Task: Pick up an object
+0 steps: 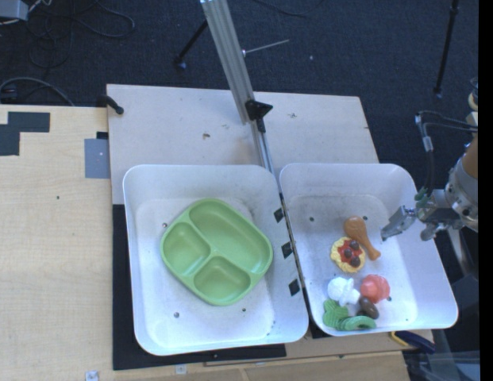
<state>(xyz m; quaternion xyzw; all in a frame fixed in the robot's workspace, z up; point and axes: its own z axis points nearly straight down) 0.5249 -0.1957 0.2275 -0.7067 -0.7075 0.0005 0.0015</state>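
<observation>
While the hand (401, 222) is seen apparently open and holding nothing, the drumstick (361, 235) is found just left.

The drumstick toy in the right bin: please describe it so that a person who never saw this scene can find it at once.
Look in the right bin, the one without the green plate. Several small toy foods lie in its lower middle part, and the drumstick is the top one, just above the little tart with red berries. It is the only brown, club-shaped piece, lying at a slant.
</observation>
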